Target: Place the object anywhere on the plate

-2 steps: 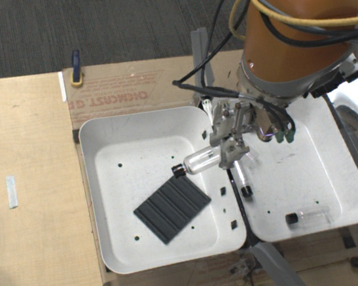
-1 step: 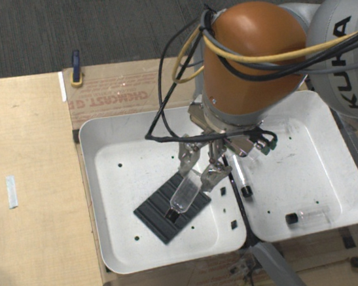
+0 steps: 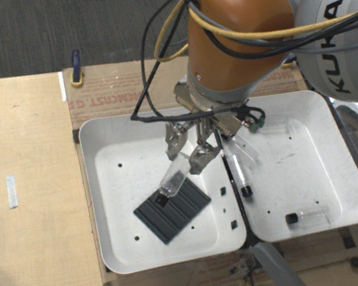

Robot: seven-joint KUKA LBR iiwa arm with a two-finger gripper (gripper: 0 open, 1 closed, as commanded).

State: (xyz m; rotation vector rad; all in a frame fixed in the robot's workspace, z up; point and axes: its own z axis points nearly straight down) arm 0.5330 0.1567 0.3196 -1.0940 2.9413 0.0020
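Gripper [image 3: 186, 152] is hanging over the left bin [image 3: 114, 247], fingers standing apart, nothing between them. Clear vial [image 3: 172, 185] with black cap is lying tilted on the dark ribbed plate [image 3: 178, 210], at the plate's 12 o'clock edge, just beyond the fingertips at the gripper's 7 o'clock.

Plate [image 3: 173, 212]: dark grey, ribbed, rectangular slab, flat on left bin floor, turned diagonally, lower centre of bin.

Object [image 3: 173, 185]: small clear plastic tube, dark cap at lower end, lying tilted on plate's upper corner, touching it, clear end overhanging plate edge toward upper right.
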